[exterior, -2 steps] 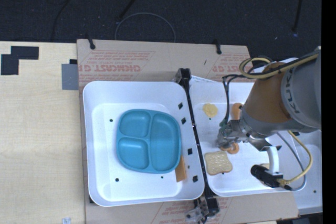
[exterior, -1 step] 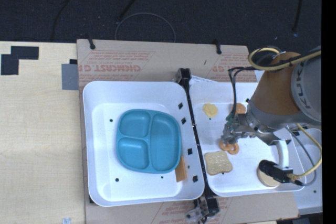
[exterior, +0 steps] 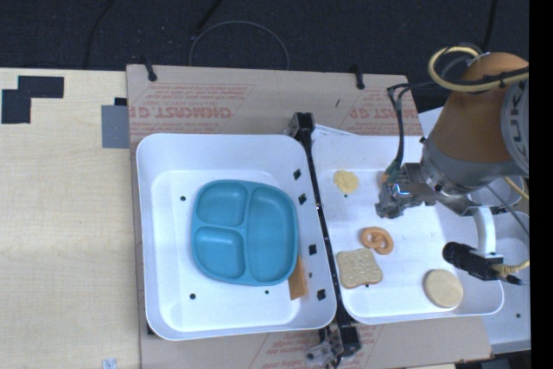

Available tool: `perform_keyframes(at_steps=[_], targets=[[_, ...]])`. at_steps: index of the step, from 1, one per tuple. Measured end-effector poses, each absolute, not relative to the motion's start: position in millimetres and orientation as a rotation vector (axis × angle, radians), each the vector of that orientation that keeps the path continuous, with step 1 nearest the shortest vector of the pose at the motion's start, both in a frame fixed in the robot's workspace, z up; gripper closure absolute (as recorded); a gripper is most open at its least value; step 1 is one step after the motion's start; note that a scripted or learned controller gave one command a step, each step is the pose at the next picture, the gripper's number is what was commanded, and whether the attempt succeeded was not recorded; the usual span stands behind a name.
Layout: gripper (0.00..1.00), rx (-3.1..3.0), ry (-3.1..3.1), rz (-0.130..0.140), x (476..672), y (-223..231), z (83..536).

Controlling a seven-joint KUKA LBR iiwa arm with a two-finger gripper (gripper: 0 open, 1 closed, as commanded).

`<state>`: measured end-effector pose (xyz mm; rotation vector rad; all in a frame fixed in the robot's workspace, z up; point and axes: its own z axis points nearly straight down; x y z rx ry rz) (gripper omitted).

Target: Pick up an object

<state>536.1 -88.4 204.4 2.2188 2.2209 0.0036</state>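
The right bin [exterior: 406, 307] holds a small yellow piece [exterior: 346, 181] at the back, a brown pretzel [exterior: 377, 240] in the middle, a square tan cracker [exterior: 359, 268] in front of it, and a round pale biscuit [exterior: 443, 289] at the front right. My gripper [exterior: 390, 201] hangs over the right bin, just behind and slightly right of the pretzel and to the right of the yellow piece. Nothing is visibly held in it. The arm's orange band [exterior: 475, 112] rises behind it at the right.
The left bin [exterior: 164, 186] carries a blue divided plate [exterior: 244, 232], with a thin brown strip [exterior: 298, 279] leaning at the plate's front right edge. A black divider [exterior: 315, 220] runs between the bins. A black-tipped white part [exterior: 471, 259] juts in near the biscuit.
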Motion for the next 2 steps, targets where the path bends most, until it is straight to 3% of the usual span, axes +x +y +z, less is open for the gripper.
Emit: perform_keyframes(at_steps=[1, 2], targets=[[1.00, 2.220, 2.220, 0.002, 545.2, -93, 252], [1.00, 2.219, 2.227, 0.000, 547.4, -45, 256]])
